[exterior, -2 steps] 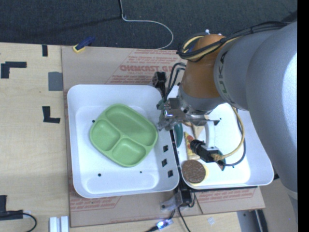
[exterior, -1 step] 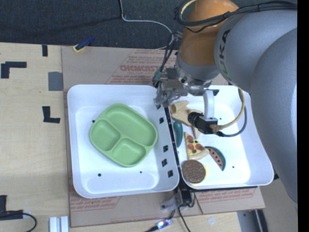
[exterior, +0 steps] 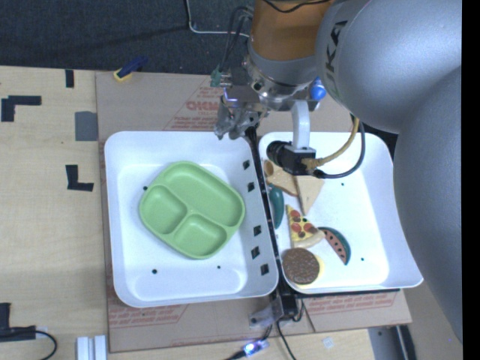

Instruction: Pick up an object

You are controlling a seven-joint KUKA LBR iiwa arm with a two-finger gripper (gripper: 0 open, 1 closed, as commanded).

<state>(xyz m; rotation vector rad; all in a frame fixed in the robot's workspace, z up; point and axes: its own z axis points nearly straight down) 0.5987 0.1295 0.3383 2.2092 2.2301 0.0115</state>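
Observation:
My gripper (exterior: 237, 123) hangs over the far end of the wall between the two bins, at the back edge of the left bin (exterior: 124, 201). A green divided plate (exterior: 193, 208) lies in the middle of the left bin, in front of and to the left of the gripper. The right bin (exterior: 375, 223) holds a tan wedge (exterior: 301, 187), a teal piece (exterior: 277, 205), a pizza slice (exterior: 301, 228), a watermelon slice (exterior: 338, 244) and a brown round cookie (exterior: 301, 265). All of these lie nearer the front than the gripper.
The grey arm with its orange band (exterior: 292, 10) covers the upper right of the view and the right bin's far corner. A black fitting with cables (exterior: 291, 156) hangs over the right bin's back left. Cardboard (exterior: 157, 103) lies under both bins.

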